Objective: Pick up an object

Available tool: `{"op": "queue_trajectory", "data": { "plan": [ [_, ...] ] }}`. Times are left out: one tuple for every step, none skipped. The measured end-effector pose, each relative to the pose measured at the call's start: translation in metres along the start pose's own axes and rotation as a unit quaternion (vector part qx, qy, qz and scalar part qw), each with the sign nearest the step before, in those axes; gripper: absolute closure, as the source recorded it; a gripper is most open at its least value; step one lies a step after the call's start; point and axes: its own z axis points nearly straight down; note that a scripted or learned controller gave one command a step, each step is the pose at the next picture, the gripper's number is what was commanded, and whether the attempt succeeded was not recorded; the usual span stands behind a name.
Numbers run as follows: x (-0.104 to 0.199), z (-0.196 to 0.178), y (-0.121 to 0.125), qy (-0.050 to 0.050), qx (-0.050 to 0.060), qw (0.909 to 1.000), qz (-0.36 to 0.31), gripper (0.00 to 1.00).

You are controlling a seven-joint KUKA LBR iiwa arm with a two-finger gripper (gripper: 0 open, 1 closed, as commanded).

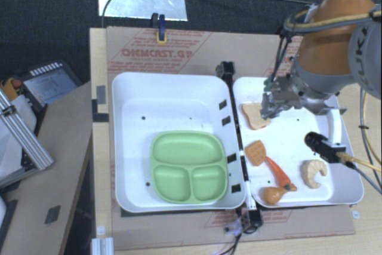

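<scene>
My gripper (267, 111) hangs low in the right bin (352, 188), its tip right over the near edge of a tan slice of toast (252, 115) at the bin's far left. In front of it lie an orange cracker-like piece (255, 153), a carrot (279, 172), a brown pear (271, 194) and a pale croissant-shaped pastry (313, 172). The arm's grey and orange body covers the bin's back right part.
The left bin (128, 128) holds a green divided plate (188, 166). A black divider (234, 128) runs between the bins. A black fitting with a cable (322, 146) lies over the right bin's right side. Grey equipment (36, 92) stands on the side table at left.
</scene>
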Motion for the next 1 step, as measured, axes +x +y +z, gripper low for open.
{"op": "queue_trajectory", "data": {
  "plan": [
    [0.0407, 0.0089, -0.0153, 0.0, 0.0, 1.0, 0.0, 1.0]
  ]
}}
